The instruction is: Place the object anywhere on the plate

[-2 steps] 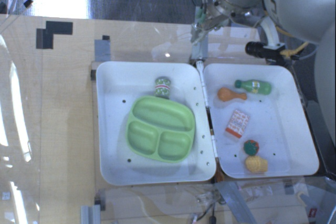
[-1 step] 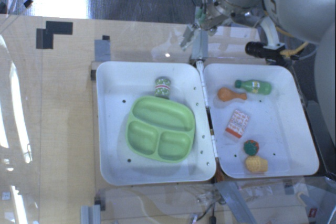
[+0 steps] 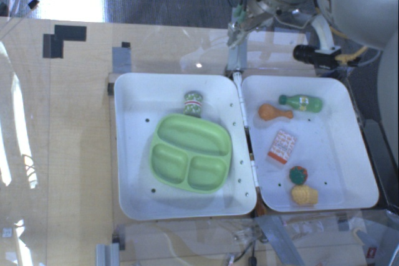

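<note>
Pale wooden bench [image 3: 56,152] carries two white bins. Gripper [image 3: 239,25] hovers above their far edge, carrying nothing; its opening I cannot tell. Right bin [image 3: 358,152] holds a green bottle [image 3: 301,103], chicken drumstick [image 3: 274,112], orange carton [image 3: 282,146] and corn cob [image 3: 304,195], well apart. Picking one cleanly means descending centred, then crossing to the green divided plate [image 3: 190,152] in the left bin [image 3: 128,152], beside a small can [image 3: 193,103].

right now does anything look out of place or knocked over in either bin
One thing: a small can stands in the left bin just behind the green plate, apart from the other items in the right bin. Nothing looks spilled or damaged.
</note>
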### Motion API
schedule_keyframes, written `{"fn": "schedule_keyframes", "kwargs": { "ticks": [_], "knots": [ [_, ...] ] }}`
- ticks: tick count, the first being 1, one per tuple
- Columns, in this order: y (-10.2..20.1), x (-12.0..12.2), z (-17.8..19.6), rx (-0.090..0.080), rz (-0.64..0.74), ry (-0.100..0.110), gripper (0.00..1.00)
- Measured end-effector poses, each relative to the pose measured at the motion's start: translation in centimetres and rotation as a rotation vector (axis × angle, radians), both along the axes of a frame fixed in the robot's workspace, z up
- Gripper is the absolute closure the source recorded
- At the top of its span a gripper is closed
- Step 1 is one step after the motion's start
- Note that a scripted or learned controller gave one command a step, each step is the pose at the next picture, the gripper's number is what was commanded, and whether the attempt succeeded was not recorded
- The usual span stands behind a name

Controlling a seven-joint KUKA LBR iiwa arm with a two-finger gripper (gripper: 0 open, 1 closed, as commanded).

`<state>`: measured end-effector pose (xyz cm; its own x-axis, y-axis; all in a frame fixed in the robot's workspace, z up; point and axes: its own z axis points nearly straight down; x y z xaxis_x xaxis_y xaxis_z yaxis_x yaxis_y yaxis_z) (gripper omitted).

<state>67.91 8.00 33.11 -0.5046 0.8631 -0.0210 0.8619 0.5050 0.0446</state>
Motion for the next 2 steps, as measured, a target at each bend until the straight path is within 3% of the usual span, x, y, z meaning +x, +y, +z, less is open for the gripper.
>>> {"fn": "schedule_keyframes", "kwargs": {
  "ticks": [1, 2],
  "knots": [
    [0.0, 0.0, 0.0, 0.0, 0.001, 0.0, 0.0],
    [0.1, 0.2, 1.2, 0.001, 0.004, -0.009, 1.0]
  ]
}}
